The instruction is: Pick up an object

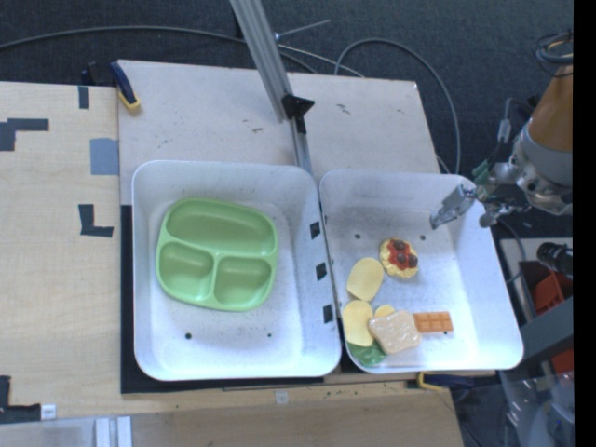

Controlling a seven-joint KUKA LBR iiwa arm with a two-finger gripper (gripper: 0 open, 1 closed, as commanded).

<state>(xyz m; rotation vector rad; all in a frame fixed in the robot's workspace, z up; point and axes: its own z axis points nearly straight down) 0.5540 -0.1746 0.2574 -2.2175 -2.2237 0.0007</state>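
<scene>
The right bin (484,343) holds several toy foods: a small tart with red topping (399,257), two yellow slices (365,279) (357,321), a piece of toast (395,331) and an orange wafer (432,322). My gripper (471,210) hangs over the bin's upper right rim, up and to the right of the tart. Its fingers (451,209) are spread open with nothing between them.
The left bin (149,343) holds a green divided plate (218,253). A grey metal rod (270,59) slants down from the top to the gap between the bins. Cables run over the dark floor behind the bench. A green scrap (369,353) lies under the toast.
</scene>
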